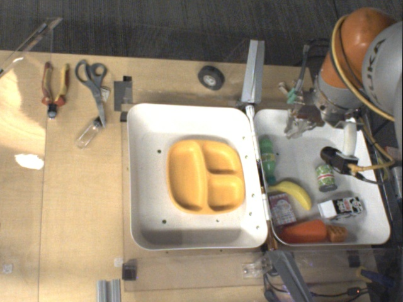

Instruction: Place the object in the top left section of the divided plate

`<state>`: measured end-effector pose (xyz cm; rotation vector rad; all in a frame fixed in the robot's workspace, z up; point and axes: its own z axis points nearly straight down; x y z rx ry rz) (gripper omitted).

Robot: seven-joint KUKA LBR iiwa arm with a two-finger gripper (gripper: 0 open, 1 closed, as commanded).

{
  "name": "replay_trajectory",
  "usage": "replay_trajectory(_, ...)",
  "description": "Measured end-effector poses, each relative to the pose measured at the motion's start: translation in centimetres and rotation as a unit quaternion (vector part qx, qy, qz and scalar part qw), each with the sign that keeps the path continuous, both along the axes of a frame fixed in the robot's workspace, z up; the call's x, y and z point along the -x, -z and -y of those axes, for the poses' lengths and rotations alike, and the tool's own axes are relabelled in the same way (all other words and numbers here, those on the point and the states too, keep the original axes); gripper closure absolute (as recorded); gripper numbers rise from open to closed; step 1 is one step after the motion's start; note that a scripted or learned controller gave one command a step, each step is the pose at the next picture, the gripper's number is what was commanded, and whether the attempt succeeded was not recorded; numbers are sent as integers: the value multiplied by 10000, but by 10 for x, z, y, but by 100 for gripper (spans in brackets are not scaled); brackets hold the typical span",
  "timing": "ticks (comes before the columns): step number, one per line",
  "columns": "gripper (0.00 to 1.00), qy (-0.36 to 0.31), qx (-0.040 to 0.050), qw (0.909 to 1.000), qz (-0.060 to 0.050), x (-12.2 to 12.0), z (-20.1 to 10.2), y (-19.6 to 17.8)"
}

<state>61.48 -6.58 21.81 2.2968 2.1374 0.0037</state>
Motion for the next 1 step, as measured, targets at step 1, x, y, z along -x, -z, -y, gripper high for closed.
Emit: replay_trajectory(1, 100, -996, 9, 9950, 12, -55, 58, -144)
